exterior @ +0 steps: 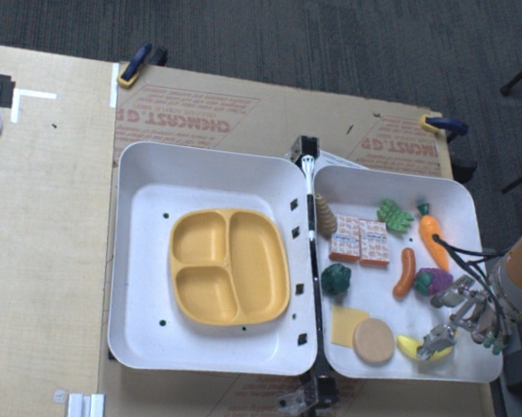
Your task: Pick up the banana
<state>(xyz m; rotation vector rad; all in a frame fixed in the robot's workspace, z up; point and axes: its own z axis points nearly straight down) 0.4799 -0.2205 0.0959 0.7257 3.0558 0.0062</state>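
The small yellow banana lies at the front right of the right bin, just right of a round tan cookie. My gripper comes in from the right edge and hangs low over the banana's right end, touching or nearly touching it. Its tip covers that end of the banana. Cables run from the wrist across the bin's right rim.
The right bin also holds a cheese slice, broccoli, sausage, purple grapes, carrot, lettuce and two snack boxes. In the left bin sits a yellow divided plate.
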